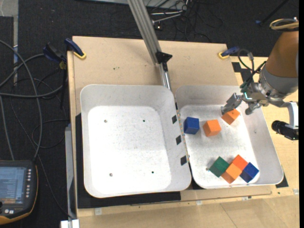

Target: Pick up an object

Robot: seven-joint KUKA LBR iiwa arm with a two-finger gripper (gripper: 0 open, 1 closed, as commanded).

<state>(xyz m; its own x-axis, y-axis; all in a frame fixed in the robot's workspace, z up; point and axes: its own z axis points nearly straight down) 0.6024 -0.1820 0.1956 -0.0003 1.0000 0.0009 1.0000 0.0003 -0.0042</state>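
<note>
Fingers (236, 106) grip orange cube (231, 116) over right bin (266, 141), w/ other cubes below.

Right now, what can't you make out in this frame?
- Grip on the orange cube: it sits at the gripper, too small to tell whether it is held or just touched.
- Arm: cut off by the camera view's right edge.
- Clustered cubes in the right bin: packed together, hidden faces and any stacking unclear.
- Handheld screen, lower left: cut by the edge, text unreadable.

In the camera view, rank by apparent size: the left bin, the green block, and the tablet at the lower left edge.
1. Left bin, by far the largest.
2. Tablet, though the frame edge cuts it off.
3. Green block, smallest.
</note>
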